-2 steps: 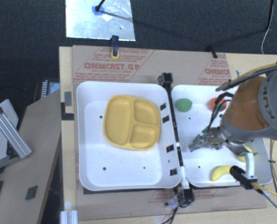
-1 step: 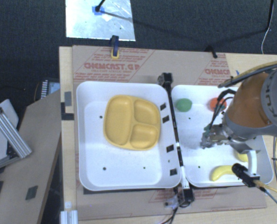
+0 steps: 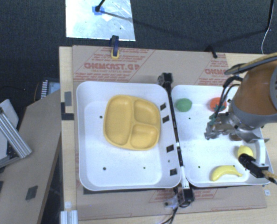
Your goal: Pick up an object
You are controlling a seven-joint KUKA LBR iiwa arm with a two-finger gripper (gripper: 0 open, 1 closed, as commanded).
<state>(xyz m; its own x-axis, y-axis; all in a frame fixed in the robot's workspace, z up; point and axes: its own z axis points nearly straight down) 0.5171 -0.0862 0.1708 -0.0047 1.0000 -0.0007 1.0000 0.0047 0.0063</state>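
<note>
Nearest the camera, a banana [image 3: 226, 172] lies in the right bin [image 3: 194, 139], while the end effector [image 3: 216, 130] hangs above it, its opening impossible to tell.

"CHEMCAST GP" printed red, 2x, on brown board [image 3: 129, 64] under bins.

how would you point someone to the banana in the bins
Look at the right-hand white bin, the one the arm reaches into, then along its near edge. The banana lies there, long and curved, unlike the rounder yellow piece just above it.
</note>
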